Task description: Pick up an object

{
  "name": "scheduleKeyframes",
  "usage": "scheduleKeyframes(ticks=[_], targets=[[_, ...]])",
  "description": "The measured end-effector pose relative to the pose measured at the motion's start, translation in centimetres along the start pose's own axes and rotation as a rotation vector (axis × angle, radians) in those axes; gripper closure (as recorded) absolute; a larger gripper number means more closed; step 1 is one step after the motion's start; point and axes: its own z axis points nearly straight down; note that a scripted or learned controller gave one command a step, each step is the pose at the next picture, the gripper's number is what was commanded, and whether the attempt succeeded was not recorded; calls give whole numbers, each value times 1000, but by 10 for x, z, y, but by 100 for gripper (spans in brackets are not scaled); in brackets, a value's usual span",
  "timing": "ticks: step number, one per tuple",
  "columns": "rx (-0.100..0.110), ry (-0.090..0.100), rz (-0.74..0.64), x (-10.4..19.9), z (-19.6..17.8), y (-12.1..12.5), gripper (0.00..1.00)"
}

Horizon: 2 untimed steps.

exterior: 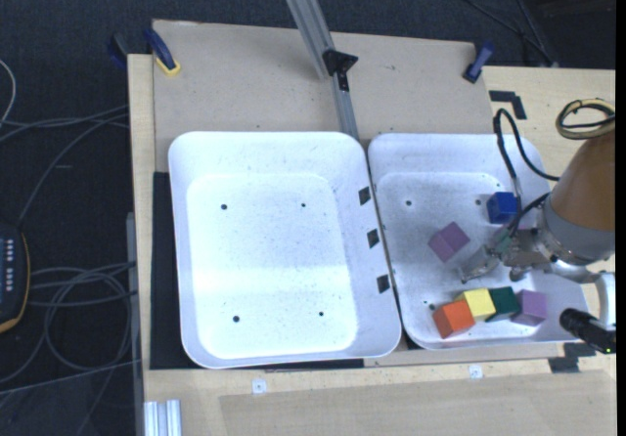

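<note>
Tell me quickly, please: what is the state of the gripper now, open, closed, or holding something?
Gripper: low in the right bin, beside the purple block; open or closed cannot be told, and no object shows between its fingers.

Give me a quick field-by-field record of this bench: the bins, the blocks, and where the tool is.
left bin: no blocks seen in it
right bin: holds all the blocks
purple block: alone, near the bin's middle
blue block: near the far right side of the bin
front row: orange block, yellow block, green block, second purple block, side by side along the near edge
tool: low in the right bin, between the lone purple block and the front row
held: nothing visible between its fingers
</note>
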Motion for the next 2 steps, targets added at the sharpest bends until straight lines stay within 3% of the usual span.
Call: scheduleKeyframes(ticks=[1, 2], targets=[[-10, -2, -2, 0, -14, 3, 100], [-14, -5, -1, -8, -64, -1, 100]])
